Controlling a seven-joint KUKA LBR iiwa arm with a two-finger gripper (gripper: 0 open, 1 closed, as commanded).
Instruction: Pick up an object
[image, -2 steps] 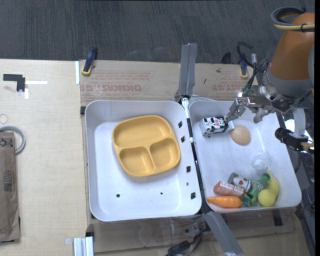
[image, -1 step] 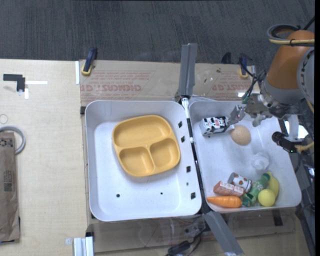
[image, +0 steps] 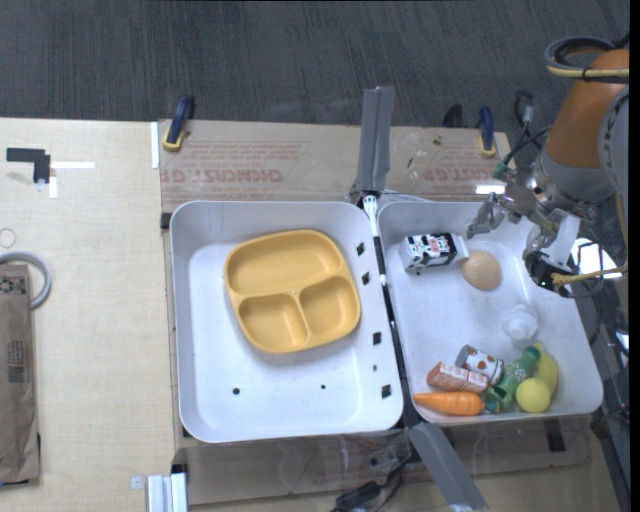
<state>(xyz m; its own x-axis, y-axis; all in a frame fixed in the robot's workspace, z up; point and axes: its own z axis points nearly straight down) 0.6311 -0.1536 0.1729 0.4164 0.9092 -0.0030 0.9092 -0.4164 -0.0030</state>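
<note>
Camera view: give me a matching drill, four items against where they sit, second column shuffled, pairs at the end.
Items:
1. yellow divided plate
2. carrot
3. egg
4. black-and-white carton

Places:
A. right bin, near front edge
B. left bin, middle
C. right bin, far end, beside the divider
D. right bin, far half, just right of the carton

Pairs: 1-B, 2-A, 3-D, 4-C
</note>
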